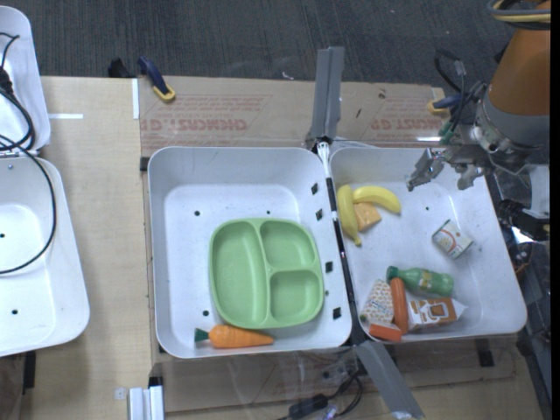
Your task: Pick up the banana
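- A robotics lab or test cell, not a home
- A grey industrial arm with an orange band (523,59) reaches over a plywood bench (96,147), its two-finger gripper (444,172) above the right shallow white plastic bin (490,322)
- Well left of the fingers, blue spring clamps (155,78) grip the bench edge
- Toy plastic food (411,300) lies below the fingers
- Loose black cables (17,129) trail far left

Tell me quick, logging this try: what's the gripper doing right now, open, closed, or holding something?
Gripper: open and holding nothing, above the right bin, apart from the banana.
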You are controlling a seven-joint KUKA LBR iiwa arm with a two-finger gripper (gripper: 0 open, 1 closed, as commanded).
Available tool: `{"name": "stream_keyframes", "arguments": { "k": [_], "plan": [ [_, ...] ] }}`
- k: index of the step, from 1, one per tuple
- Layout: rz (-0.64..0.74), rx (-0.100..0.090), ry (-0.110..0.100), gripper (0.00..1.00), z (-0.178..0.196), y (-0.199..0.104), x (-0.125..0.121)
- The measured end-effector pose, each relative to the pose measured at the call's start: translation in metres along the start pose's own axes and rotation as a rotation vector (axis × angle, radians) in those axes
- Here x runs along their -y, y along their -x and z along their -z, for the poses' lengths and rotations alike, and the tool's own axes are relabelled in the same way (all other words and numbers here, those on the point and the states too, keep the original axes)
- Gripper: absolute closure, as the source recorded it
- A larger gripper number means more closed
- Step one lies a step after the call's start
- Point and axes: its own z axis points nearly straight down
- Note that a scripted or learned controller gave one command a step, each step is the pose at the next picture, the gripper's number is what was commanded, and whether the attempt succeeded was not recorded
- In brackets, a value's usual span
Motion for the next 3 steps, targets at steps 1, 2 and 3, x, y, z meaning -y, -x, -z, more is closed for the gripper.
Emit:
{"name": "stream_keyframes", "arguments": {
  "k": [1, 2, 3],
  "plan": [
    [0.164, 0.001, 0.002, 0.00, -0.077, -0.026, -0.055],
    [0.438, 0.004, 0.011, 0.00, -0.149, -0.009, -0.042],
    [0.434, 0.004, 0.012, 1.00, -0.140, -0.007, -0.042]
  ]
}}
